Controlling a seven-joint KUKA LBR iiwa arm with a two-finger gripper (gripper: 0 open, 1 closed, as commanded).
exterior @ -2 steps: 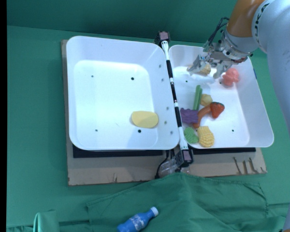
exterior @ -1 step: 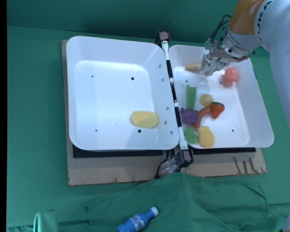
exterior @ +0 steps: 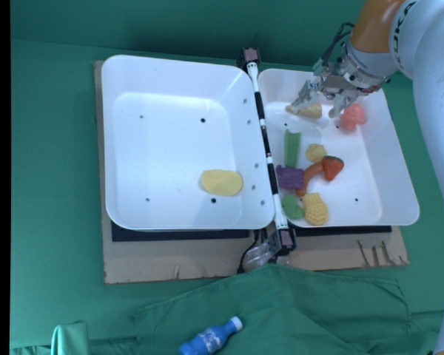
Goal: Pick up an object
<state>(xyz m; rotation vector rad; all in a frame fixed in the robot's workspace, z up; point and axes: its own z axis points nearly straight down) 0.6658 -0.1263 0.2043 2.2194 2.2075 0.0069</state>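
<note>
My gripper (exterior: 318,103) hangs over the back of the right bin (exterior: 399,198), its two fingers spread apart, so it stands open. A small yellow-orange piece (exterior: 305,111) lies at the tip of the left finger, touching or nearly touching it, not held between the fingers. Just right of the gripper rests a pink toy (exterior: 351,117). Further forward in the same bin are a green stick (exterior: 292,148), a small yellow piece (exterior: 315,152), an orange-red toy (exterior: 325,168), a purple toy (exterior: 288,176), a green lump (exterior: 292,207) and a yellow corn-like toy (exterior: 316,210).
The left bin (exterior: 133,87) holds a flat yellow object (exterior: 221,182). A black-and-white divider bar (exterior: 263,135) runs between the bins. On the green cloth in front lies a blue bottle (exterior: 211,336). The arm enters from the upper right.
</note>
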